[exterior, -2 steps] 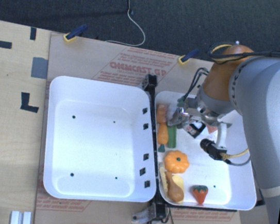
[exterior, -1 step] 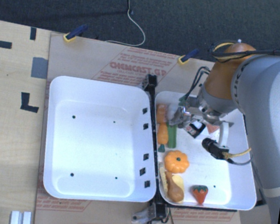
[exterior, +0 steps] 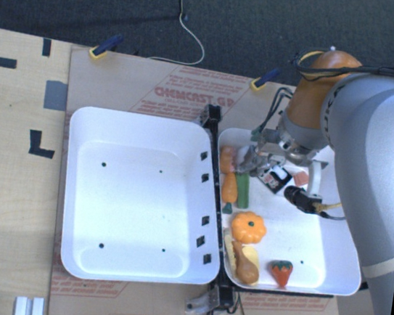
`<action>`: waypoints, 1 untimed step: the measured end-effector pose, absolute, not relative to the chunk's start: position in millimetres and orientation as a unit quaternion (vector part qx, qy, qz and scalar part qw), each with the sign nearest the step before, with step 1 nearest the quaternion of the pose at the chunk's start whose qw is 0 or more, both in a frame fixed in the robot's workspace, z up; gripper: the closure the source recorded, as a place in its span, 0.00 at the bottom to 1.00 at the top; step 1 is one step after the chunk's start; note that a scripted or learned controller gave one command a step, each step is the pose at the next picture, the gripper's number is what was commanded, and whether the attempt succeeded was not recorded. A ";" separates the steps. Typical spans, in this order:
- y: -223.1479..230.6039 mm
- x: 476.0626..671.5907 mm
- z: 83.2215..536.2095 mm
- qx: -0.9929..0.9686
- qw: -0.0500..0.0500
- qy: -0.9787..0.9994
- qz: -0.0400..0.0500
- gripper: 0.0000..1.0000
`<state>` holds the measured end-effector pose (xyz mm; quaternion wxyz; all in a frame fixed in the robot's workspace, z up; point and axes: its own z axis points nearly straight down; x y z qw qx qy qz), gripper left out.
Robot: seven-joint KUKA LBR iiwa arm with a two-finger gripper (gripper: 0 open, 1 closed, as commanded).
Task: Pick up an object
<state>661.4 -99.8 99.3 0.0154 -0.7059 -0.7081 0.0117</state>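
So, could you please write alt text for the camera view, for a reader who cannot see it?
A grey robot arm reaches from the right, its gripper low over the far left corner of the right-hand white bin. That bin holds toy food along its left side: a carrot, a small pumpkin and a strawberry. Beside it sits the left-hand bin.

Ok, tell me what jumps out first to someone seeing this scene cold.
The big grey arm with its orange band dominates the right side, its gripper low over the far end of the right bin. Next come the bright toys bunched along that bin's left wall: an orange pumpkin in the middle and a small strawberry near the front. The left bin is a broad white expanse beside it.
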 end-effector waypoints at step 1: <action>-98.2 662.6 87.4 -0.706 0.015 -0.707 0.014 1.00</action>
